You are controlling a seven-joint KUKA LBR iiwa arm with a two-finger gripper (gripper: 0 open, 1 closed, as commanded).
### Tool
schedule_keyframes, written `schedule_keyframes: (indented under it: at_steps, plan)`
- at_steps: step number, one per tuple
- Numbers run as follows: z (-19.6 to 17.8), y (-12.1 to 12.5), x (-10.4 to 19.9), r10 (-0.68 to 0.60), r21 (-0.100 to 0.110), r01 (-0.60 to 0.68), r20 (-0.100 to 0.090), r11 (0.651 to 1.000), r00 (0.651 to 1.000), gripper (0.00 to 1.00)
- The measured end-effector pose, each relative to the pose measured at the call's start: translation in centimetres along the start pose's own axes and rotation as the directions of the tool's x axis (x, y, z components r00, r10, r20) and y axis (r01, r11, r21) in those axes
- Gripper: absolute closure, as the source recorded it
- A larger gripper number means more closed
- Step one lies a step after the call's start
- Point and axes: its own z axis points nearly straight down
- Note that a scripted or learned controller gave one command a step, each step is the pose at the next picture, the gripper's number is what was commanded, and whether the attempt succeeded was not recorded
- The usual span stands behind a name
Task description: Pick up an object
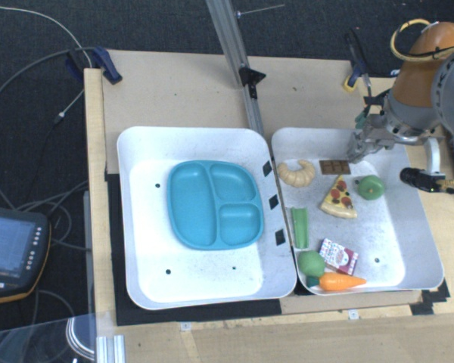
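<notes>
The right bin (408, 225) holds several toy foods: a croissant (297, 173), a brown chocolate bar (335, 167), a pizza slice (339, 200), a green round fruit (371, 187), a green stick (300, 227), a red and white packet (338, 256), a green ball (312, 263) and a carrot (342, 282). My gripper (359, 150) hangs over the bin's back edge, just right of the chocolate bar and behind the green fruit. Nothing shows between it and the bin floor.
The left bin (136, 203) holds a blue divided plate (214, 204). A grey metal post (231, 36) slants up from between the bins at the back. Clamps sit at the bench's back corners, and cables and a handheld pendant (11, 248) lie off the bench to the left.
</notes>
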Motion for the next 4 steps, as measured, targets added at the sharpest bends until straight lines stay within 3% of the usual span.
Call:
schedule_keyframes:
  at_steps: [3,4]
  plan:
    - [-18.5,-0.5,-0.4,0.001,-0.004,-0.001,0.001,1.0,1.0,1.0]
    - [-17.0,-0.4,5.2,-0.003,0.006,0.003,-0.005,1.0,1.0,1.0]
